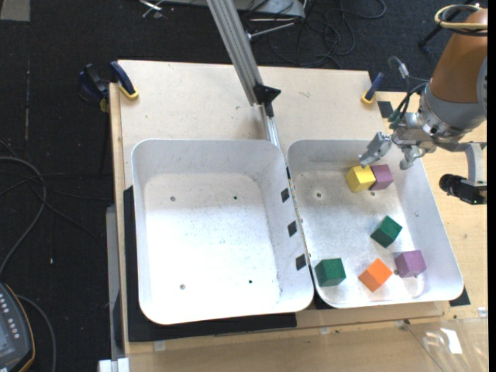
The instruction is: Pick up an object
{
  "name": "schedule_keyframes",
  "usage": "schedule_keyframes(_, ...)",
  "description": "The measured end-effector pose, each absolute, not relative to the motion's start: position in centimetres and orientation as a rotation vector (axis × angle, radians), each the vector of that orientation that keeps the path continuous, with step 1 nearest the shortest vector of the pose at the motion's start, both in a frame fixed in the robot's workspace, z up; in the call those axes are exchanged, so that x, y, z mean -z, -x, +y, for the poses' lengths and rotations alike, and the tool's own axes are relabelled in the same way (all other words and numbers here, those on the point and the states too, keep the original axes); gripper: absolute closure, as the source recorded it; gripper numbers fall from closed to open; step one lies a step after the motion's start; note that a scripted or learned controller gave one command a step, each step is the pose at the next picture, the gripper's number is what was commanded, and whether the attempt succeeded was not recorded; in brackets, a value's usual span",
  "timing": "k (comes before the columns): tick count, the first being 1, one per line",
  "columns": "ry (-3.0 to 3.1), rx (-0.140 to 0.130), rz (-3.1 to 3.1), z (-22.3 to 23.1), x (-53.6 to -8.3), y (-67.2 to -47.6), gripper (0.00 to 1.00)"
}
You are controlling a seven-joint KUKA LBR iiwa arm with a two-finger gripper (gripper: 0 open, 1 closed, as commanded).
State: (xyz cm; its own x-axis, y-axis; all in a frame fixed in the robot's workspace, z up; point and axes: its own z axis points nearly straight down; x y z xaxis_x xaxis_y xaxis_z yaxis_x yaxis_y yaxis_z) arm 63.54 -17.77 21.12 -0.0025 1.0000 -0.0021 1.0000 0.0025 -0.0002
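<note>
The right bin [434,215] holds several small cubes. A yellow cube [360,178] and a pale purple cube [382,176] touch each other near its far wall. Further forward lie a green cube [386,230], a second green cube [330,271], an orange cube [376,274] and a purple cube [409,263]. My gripper [392,153] hangs over the bin's far right corner, just above and behind the yellow and pale purple pair. It is open, its two fingers [376,149] spread apart with nothing between them.
The left bin [143,208] sits beside the right one, sharing a middle wall. A slanted metal bar [236,41] rises from the back of the bench. Clamps [124,82] sit at the bench's far corners.
</note>
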Motion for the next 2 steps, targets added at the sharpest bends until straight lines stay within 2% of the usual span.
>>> schedule_keyframes(1, -2.202, -0.018, 2.208, -20.19, -12.5, -67.11, 0.0)
schedule_keyframes(2, -2.2, -0.017, 2.209, -20.27, -12.23, -67.09, 0.0)
